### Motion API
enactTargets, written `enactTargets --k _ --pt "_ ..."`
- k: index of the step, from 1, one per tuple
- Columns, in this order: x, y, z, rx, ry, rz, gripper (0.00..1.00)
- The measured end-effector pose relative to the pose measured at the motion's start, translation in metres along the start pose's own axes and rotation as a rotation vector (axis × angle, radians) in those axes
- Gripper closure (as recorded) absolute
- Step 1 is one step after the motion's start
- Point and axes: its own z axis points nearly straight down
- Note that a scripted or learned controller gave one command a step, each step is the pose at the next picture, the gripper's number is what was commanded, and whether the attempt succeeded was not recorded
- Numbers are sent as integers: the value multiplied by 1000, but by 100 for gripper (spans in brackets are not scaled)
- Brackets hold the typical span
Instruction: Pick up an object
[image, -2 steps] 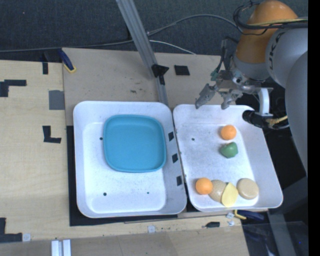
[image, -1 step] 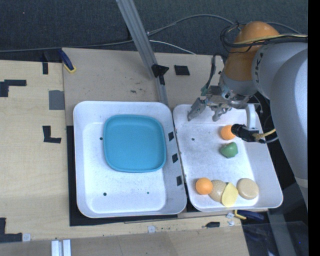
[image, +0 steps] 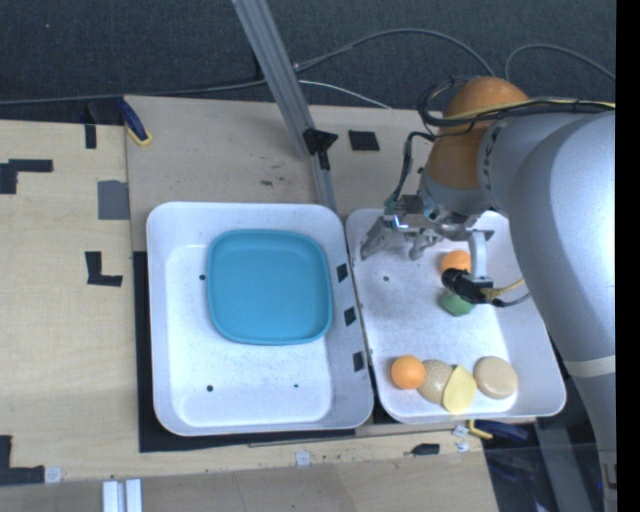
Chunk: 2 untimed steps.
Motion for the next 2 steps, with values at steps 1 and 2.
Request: enactTargets --k 1,2 --pt "1 0 16 -5 -1 0 0" --pt "1 0 5 -6 -1 -1 100"
